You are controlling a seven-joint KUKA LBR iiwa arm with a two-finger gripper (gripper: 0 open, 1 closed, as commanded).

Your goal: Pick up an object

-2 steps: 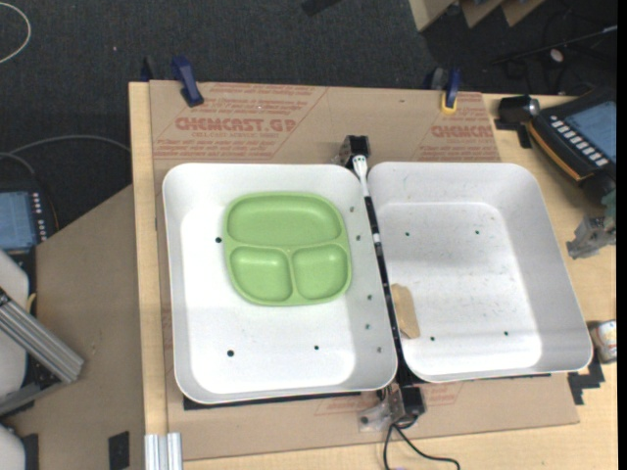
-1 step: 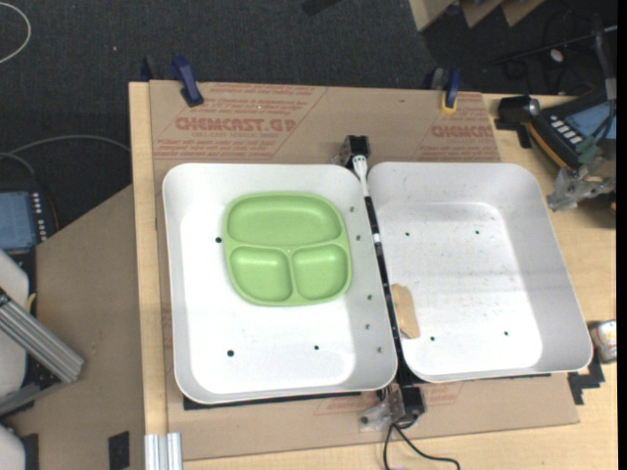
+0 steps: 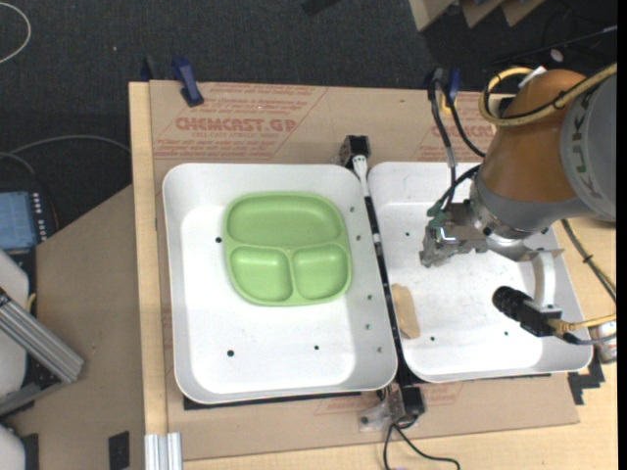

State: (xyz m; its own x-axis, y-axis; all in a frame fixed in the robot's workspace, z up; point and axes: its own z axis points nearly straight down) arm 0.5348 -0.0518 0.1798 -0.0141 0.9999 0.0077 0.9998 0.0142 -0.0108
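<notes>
Green plastic, a divided plate (image 3: 287, 247), lies flat in the left bin (image 3: 196, 360), and it serves as the landmark. To its right, past the seam between the bins, a small tan wooden block (image 3: 405, 311) rests on the floor of the right bin (image 3: 470, 360), hard against that bin's near-left wall, lower than the plate's bottom edge. Its long axis runs roughly up and down the picture, along the seam, leaning a little.

Further right of the plate, level with its middle, the gripper (image 3: 438, 246) hangs over the right bin. Nothing sits between its fingers; whether they stand wide or narrow I cannot tell, since the wrist covers most of them.

My judgement: this is the approach step, no grasp made. If the block is the target, the next move calls for travel toward it, then a descent with the fingers set across its short width.
</notes>
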